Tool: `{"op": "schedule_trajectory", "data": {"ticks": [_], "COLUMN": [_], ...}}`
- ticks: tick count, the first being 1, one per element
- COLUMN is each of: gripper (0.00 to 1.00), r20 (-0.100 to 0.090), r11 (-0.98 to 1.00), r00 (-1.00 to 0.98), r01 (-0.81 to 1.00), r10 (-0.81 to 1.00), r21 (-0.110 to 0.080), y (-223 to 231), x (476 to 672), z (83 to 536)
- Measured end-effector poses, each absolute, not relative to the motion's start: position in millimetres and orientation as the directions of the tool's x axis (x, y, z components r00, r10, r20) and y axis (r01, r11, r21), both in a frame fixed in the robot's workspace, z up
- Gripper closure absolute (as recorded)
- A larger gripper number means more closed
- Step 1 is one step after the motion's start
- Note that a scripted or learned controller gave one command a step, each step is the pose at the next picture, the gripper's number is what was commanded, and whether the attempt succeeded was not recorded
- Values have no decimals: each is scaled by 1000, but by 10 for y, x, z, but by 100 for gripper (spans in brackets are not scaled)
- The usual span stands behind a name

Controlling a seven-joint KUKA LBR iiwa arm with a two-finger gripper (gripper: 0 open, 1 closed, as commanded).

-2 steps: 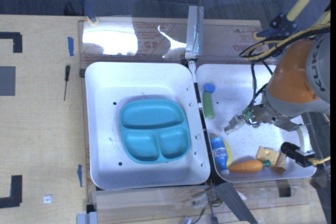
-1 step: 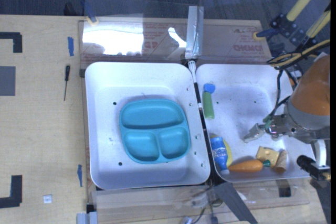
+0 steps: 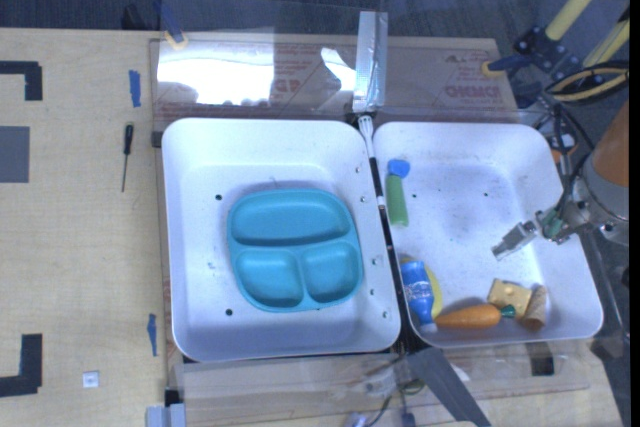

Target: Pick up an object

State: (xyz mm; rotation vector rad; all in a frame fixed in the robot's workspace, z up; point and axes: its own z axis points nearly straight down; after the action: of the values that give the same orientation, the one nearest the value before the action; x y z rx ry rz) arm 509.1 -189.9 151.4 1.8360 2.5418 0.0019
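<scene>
Arm [image 3: 612, 177] cut off at right edge (hand [image 3: 518, 237] blurred).

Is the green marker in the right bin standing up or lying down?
Lying down. The green marker rests flat on the floor of the right bin, lengthwise against the divider wall, its blue cap pointing toward the far edge.

— Teal for the divided tray [image 3: 292, 248], white for both bins [image 3: 190, 155]?
— Yes. Orange for the carrot [image 3: 468, 317], green with a blue cap for the marker [image 3: 398, 192].
— Pale wood for the bench [image 3: 70, 265], marked with black squares.
</scene>
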Motion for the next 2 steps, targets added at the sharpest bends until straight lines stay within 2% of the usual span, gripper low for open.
{"op": "schedule_trajectory", "data": {"ticks": [1,2], "gripper": [0,0], "r20": [-2,-4], "r11": [295,246], "r00": [-295,-246], "r01": [955,969], "r10": [955,969], "r21": [7,8], "y": [-1077,-1133], "x": [4816,5479], "z": [878,876]}}
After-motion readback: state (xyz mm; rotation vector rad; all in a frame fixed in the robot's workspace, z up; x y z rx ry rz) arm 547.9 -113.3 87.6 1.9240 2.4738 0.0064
